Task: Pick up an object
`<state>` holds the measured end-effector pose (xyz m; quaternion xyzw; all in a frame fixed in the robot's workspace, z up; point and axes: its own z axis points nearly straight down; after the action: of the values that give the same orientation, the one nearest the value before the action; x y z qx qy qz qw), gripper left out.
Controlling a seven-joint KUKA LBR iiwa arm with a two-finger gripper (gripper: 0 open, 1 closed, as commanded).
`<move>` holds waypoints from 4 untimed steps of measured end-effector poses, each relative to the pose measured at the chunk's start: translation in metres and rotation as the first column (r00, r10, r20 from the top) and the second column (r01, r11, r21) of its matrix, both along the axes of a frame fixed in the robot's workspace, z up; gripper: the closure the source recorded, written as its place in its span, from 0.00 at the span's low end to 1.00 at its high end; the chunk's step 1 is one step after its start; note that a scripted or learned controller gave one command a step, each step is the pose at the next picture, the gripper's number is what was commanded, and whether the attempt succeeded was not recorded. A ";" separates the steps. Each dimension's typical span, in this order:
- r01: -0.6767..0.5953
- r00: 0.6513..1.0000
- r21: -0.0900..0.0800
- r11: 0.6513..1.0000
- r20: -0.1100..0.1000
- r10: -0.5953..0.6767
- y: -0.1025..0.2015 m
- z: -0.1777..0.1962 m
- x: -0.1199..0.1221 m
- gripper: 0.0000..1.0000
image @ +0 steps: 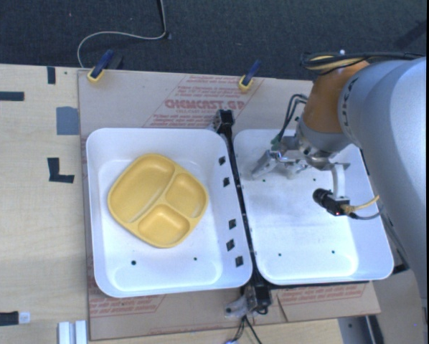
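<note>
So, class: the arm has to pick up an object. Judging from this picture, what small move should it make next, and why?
Probably shift the end effector leftward across the divider. It sits over the right bin, while the yellow divided plate, the one graspable object seen, lies in the left bin.
</note>
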<state>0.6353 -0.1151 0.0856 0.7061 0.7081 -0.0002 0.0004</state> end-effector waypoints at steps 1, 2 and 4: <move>0.000 1.000 0.001 1.000 0.001 0.000 0.019 -0.001 0.019 0.00; 0.000 1.000 0.001 1.000 -0.002 0.000 0.017 -0.001 0.033 0.00; 0.000 1.000 -0.001 1.000 -0.004 0.000 0.019 -0.001 0.033 0.00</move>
<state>0.6679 -0.0963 0.0843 0.7062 0.7080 -0.0020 -0.0006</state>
